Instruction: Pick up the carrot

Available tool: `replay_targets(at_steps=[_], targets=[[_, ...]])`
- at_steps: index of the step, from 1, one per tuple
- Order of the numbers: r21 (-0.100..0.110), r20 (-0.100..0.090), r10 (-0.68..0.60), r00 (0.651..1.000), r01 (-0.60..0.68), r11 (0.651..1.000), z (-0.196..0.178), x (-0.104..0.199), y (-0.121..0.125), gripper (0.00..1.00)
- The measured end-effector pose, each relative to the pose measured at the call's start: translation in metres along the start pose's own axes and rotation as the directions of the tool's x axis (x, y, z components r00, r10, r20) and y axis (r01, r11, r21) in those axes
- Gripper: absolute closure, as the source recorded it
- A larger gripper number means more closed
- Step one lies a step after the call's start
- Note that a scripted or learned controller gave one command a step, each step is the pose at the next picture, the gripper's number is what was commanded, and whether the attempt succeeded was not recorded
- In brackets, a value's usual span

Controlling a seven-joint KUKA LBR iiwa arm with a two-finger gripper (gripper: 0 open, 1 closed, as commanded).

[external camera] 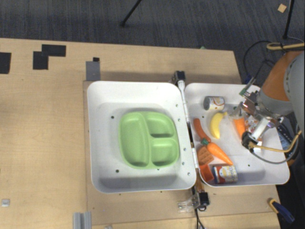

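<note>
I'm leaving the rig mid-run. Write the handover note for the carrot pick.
Gripper: above the right side of the right bin, apart from the carrot; no carrot seen in it.
Carrot: lying in the right bin, left of the gripper, between the banana and the can.
Done: arm is over the correct bin.
Left: move to the carrot, grasp it, lift it.

Orange carrot, green plate

one fixed camera above looks down aslant on left bin and right bin.
</note>
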State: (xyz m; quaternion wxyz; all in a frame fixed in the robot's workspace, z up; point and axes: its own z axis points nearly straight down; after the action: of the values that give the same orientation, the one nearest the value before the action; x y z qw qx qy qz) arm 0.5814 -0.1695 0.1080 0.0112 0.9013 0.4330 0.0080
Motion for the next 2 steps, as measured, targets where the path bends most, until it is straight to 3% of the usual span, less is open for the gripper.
replay_targets(at_steps=[1, 2], targets=[[-0.010, 0.000, -0.142, 0.990, 0.142, 0.990, 0.004, 0.018, -0.015, 0.00], [-0.018, 0.000, -0.144, 0.990, 0.144, 0.989, -0.011, 0.017, -0.012, 1.00]])
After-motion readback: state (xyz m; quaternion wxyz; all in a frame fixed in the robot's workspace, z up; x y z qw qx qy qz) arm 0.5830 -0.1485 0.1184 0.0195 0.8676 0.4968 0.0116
